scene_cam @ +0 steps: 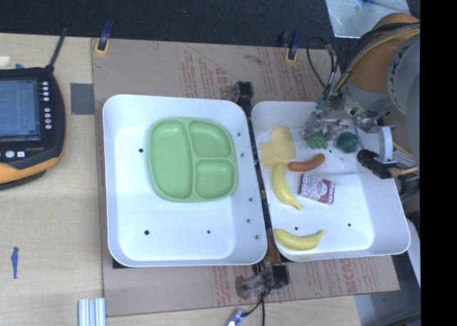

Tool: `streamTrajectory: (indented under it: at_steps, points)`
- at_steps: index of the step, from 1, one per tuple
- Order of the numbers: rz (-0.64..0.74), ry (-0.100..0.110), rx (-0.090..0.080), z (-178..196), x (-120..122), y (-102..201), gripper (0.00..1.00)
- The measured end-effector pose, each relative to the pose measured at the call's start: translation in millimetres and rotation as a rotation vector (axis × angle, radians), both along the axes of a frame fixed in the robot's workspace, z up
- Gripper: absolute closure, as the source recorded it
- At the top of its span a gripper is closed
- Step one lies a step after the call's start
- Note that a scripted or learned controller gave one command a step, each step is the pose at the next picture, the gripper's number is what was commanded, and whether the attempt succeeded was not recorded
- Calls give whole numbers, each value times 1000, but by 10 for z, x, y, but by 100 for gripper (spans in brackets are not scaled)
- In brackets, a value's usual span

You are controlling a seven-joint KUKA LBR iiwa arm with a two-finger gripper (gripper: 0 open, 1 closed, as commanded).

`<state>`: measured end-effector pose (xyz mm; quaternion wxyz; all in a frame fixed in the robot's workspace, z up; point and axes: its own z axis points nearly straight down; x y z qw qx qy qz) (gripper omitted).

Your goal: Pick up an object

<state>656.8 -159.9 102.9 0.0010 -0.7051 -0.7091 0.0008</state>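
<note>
My gripper point(319, 129) hangs low over the far part of the right bin point(371, 228), just above a small green leafy piece point(316, 143). A dark green round item point(348, 141) lies right beside it. Below the gripper, an orange-red sausage point(307, 163) sits at a slant. A pale yellow wedge point(277, 145) rests to the left by the bin's wall. One banana point(284, 187) lies lengthwise, and a second banana point(298, 239) lies by the near rim. A red-and-white packet point(316, 189) sits mid-bin. Nothing shows in the gripper's grasp.
The left bin point(128, 239) holds a green divided plate point(193, 158). A handheld control pad point(25, 121) lies on the bench at far left. The arm's grey and orange body point(382, 60) looms over the right bin's far right corner, with cables trailing by it.
</note>
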Motion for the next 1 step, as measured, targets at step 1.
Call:
streamTrajectory:
  at_steps: [1]
  points:
    - [-1, -2, 1, 903, 2, 858, 100]
